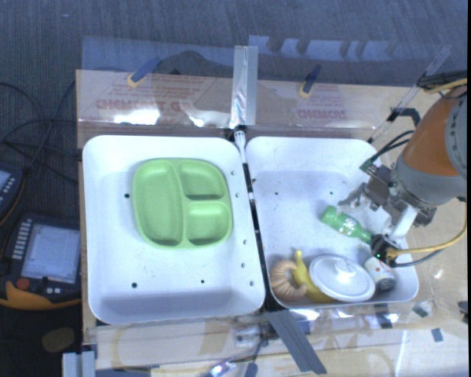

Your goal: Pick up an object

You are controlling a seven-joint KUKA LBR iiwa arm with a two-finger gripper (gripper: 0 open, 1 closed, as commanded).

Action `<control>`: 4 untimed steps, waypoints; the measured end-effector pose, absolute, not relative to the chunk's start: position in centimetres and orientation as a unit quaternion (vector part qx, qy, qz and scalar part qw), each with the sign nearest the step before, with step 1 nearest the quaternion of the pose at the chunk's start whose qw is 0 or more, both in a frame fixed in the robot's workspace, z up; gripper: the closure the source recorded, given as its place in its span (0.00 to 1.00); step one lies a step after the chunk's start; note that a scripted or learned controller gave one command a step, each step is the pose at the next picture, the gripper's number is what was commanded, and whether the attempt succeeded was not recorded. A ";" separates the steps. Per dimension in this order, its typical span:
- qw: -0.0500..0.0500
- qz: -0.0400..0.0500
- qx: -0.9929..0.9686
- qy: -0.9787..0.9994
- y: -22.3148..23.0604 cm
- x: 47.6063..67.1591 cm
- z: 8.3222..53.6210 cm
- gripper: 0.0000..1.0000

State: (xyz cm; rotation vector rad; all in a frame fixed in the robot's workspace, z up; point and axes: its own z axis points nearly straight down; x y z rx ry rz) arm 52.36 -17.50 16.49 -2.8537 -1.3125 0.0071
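My gripper hangs low over the right side of the right bin, at the end of the grey arm with its orange band. A small green bottle lies on its side just left of and below the gripper, close to it or touching it; I cannot tell which. In the front of that bin sit a white round lid or bowl, a yellow banana, a brown ring-shaped pastry and a small white cylinder.
A green divided plate lies in the left bin. A raised rim between the bins runs down the middle. Cables trail off the arm to the right. A pendant and a tablet lie on the floor at the left.
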 end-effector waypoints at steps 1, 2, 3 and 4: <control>0.001 0.002 -0.888 -0.459 -15.6 50.8 17.4 0.00; -0.001 0.002 -0.923 -0.384 -17.8 57.4 25.3 0.00; 0.002 0.003 -0.962 -0.274 -13.7 51.2 13.7 0.00; 0.000 0.003 -0.976 -0.219 -17.4 57.8 14.5 0.00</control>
